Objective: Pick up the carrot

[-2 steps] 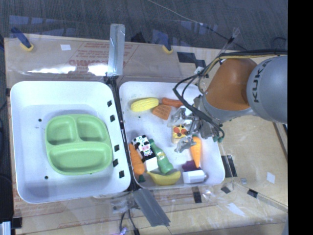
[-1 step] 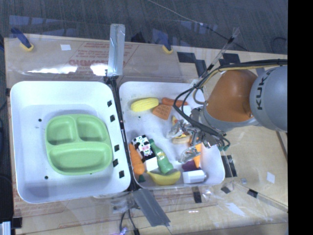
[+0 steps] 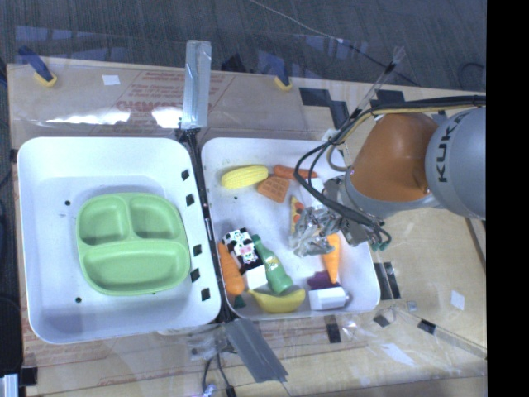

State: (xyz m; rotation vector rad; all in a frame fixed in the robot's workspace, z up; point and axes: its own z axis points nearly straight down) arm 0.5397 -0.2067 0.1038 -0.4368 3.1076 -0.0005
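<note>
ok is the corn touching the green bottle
Apart. The camera view shows the corn near the right bin's far wall and the green bottle near its front, bare white floor between them.

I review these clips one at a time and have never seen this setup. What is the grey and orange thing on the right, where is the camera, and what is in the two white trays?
It is a robot arm, filmed by one fixed camera above the bench, looking down at a slant. Its gripper hangs low over the right bin, among toy foods: a corn cob, a green bottle, a banana, a black-and-white block, and orange carrot-like pieces, one by the left wall and one beside the gripper. The left bin holds a green divided plate. I cannot tell whether anything is gripped.
</note>
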